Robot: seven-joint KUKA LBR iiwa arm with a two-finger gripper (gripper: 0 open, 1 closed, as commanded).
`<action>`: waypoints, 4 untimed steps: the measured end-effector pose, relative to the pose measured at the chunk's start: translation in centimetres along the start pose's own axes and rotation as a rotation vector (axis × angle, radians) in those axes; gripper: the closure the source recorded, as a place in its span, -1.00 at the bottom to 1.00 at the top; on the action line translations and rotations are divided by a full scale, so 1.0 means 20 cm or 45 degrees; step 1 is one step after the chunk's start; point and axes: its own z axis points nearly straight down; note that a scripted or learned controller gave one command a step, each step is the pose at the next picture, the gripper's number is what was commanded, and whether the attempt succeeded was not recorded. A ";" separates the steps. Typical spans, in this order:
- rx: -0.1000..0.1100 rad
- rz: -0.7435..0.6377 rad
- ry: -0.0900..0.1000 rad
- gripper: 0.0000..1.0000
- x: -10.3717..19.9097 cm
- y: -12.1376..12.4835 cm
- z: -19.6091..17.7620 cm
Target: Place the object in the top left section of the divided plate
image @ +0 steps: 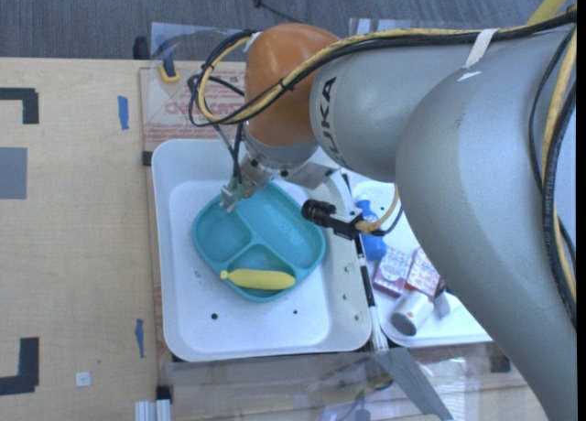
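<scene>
two white bins (183, 318), one divided plate (307, 254), one banana (261, 278)

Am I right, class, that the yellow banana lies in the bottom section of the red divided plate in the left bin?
Not quite: the plate is blue, not red. The camera view shows the yellow banana lying in its bottom section, and the plate sits in the left bin, as you said.

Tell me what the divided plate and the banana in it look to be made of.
Divided plate: likely moulded plastic, uniform teal with a soft sheen and rounded ridges between sections. Banana: probably a plastic toy, evenly bright yellow, smooth, no blemishes. White bin beneath: seemingly plastic too, matte, with rounded corners.
</scene>
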 end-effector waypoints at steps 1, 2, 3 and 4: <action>0.023 0.149 0.005 1.00 -0.26 -0.09 -0.86; 0.025 0.061 0.009 1.00 0.18 -0.23 -0.64; 0.025 0.063 0.009 -1.00 0.17 -0.23 -0.64; 0.025 0.194 0.006 -1.00 0.32 -0.17 -1.18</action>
